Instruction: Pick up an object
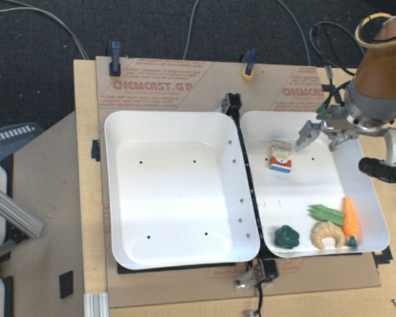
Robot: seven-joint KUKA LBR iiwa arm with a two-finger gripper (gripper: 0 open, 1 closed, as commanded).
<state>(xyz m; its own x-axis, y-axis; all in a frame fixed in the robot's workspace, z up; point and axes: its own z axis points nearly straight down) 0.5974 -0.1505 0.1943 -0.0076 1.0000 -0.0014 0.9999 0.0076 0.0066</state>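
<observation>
A small carton point(281, 157), white with a red and blue base and a printed face, stands in the upper middle of the right bin point(366, 197), apart from the other items. Just beside it, up and to the right, the gripper point(322, 136) hangs over the bin's far part; its fingers point(308, 135) are spread apart and nothing sits between them. Above the gripper, the arm's grey wrist and orange band point(381, 58) lead off to the right edge.

Along the near edge of the right bin lie a dark green broccoli piece point(287, 236), a tan croissant-like item point(328, 235), a green pod point(327, 212) and an orange carrot point(350, 217), the last three clustered close together. The left bin point(178, 190) adjoins the right one along a black divider. Both rest on a cardboard-covered surface point(185, 84) held by clamps point(114, 57) at its far edge.
</observation>
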